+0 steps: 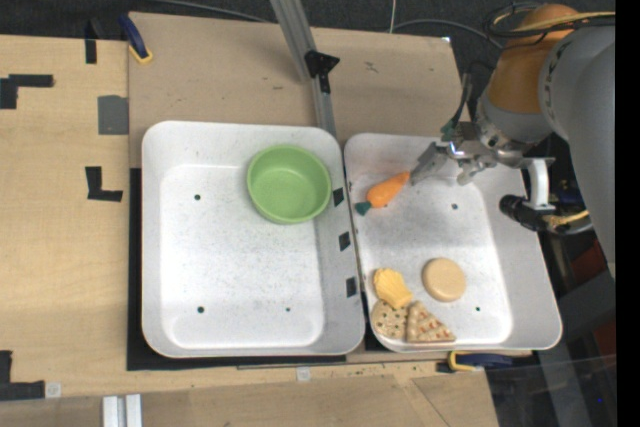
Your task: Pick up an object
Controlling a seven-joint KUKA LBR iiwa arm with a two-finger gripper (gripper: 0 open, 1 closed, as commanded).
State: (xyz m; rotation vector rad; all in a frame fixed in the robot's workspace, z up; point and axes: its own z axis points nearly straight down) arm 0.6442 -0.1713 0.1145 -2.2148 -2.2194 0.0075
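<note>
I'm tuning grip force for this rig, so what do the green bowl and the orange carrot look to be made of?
Green bowl: probably moulded plastic, with an even colour, a soft sheen and a smooth rim. Carrot: likely a plastic or rubber toy, uniformly orange with a green tip; the view is too coarse to tell which. The gripper is at its end.

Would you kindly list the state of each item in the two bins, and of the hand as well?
Green bowl: upright in the left bin.
Toy carrot: lying flat in the right bin, at the hand's tip.
Round biscuit: lying flat.
Waffle pieces: clustered at the near edge.
Hand: low over the carrot.
</note>
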